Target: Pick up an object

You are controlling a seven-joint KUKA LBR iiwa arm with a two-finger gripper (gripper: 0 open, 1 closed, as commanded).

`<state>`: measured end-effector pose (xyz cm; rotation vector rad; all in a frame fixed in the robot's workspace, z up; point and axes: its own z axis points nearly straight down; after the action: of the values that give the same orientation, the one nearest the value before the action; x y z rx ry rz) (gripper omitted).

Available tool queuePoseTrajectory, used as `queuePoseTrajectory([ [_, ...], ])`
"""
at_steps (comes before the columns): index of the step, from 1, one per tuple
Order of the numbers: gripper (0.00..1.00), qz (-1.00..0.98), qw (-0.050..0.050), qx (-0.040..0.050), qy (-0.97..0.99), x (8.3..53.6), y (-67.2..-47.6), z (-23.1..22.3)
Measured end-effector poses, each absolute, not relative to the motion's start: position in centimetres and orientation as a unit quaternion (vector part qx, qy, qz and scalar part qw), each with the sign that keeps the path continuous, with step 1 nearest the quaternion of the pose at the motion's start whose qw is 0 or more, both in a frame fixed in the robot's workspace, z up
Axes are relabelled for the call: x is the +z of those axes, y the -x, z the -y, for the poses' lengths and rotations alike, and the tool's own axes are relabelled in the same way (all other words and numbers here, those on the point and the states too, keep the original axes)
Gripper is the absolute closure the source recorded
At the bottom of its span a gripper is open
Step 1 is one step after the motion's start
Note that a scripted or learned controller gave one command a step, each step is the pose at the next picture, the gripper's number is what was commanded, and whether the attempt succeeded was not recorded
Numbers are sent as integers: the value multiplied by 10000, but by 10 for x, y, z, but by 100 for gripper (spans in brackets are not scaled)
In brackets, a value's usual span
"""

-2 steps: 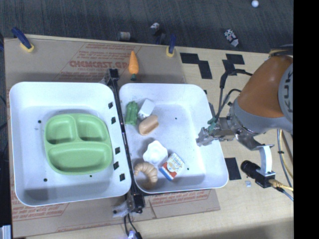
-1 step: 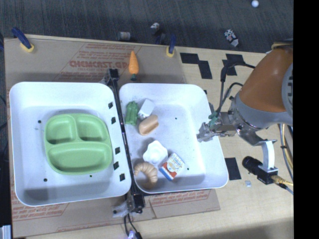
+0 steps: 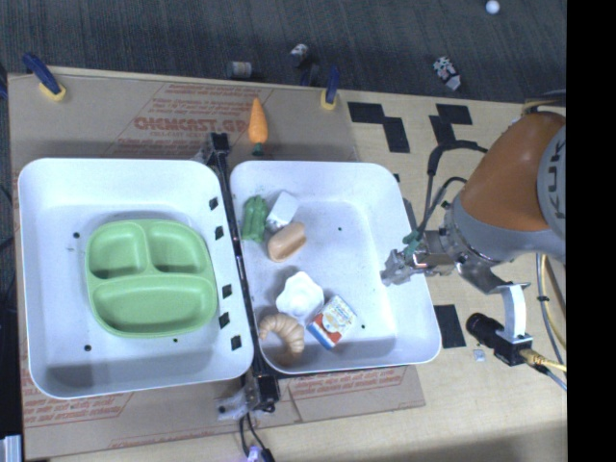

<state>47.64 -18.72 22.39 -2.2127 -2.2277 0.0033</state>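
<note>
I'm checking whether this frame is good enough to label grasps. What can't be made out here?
- Pincer at the right bin's right rim, camera view: too small and blurred to judge its opening.
- Arm: cut off by the right edge.
- White object: shapeless blob, identity unclear.
- Small carton: print too small to read.
- Green item: partly covered by the white box.

Divided tray [image 3: 149, 275] in left bin [image 3: 38, 258]; croissant [image 3: 282, 333], carton [image 3: 330, 320], possibly bread roll [image 3: 286, 241] in right bin [image 3: 375, 200].
</note>
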Motion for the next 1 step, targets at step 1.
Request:
queuePoseTrajectory([
  [1, 100, 7088, -10, 0, 7055, 259, -477, 211],
])
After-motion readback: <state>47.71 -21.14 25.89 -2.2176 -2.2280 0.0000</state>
